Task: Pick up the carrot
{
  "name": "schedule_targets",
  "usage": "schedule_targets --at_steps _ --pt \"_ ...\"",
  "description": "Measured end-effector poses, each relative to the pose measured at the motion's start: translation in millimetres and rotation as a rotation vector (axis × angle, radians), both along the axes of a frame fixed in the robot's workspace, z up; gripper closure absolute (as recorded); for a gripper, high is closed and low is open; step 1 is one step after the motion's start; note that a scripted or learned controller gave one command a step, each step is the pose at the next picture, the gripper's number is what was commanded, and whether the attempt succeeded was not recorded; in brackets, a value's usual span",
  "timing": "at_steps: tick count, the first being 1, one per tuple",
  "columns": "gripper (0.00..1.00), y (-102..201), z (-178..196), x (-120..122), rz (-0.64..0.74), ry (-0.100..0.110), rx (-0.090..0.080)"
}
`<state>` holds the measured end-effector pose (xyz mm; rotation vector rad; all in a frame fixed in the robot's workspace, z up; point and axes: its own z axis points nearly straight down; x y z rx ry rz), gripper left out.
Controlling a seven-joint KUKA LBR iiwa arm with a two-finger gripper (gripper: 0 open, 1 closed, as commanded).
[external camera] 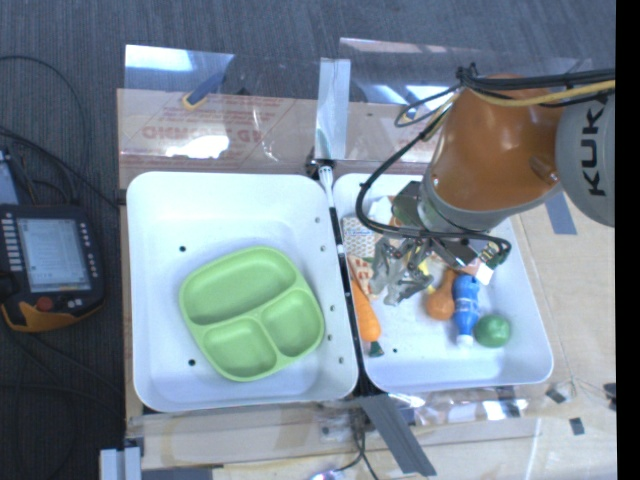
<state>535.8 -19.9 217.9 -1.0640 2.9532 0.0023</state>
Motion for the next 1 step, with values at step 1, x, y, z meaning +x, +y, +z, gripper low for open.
schedule_targets --at_steps 1 --pt "0.00 0.0 0.1 0.0 0.000 0.000 0.000"
